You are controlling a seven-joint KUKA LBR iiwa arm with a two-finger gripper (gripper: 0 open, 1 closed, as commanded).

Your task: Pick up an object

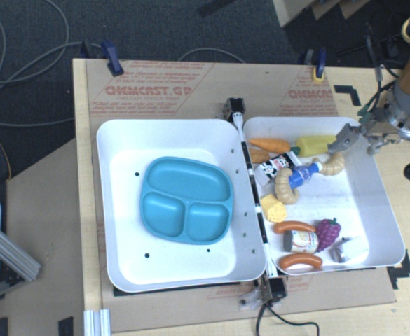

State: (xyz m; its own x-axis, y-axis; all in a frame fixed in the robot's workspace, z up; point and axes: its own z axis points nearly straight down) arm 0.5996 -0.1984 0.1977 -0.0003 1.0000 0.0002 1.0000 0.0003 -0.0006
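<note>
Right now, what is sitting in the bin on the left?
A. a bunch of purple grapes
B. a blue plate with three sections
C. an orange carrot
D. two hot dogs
B: the blue plate with three sections lies in the left bin, while the grapes, carrot and hot dogs are all in the right bin.

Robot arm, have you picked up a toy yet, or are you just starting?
Not yet. Nothing looks picked up: the carrot, the grapes and the sausage all lie in the right bin, and the blue plate sits in the left bin. The tool hangs over the right bin's far edge, near the yellow toy. Left to do: grab one and lift it.
</note>
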